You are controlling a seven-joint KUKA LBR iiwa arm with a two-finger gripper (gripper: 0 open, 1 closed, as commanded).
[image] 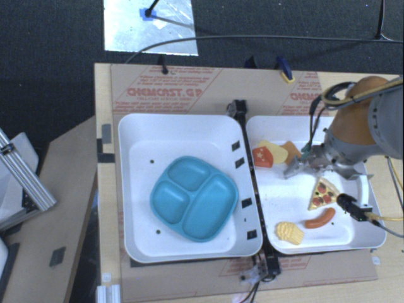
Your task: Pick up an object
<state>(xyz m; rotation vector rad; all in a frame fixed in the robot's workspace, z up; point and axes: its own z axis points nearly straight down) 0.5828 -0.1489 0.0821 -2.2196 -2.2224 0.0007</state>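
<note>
Hand (295, 166) low in right bin (278, 128) beside pizza slice (324, 194), its grip impossible to tell

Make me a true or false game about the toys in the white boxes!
1. The blue plate lies in the left bin. True.
2. The pizza slice is on the blue plate. False: it lies in the right bin.
3. The sausage lies near the pizza slice. True.
4. The yellow corn is at the far end of the right bin. False: it lies at the near end.
5. The tool is over the left bin. False: it is over the right bin, close to the red and yellow toys.
</note>
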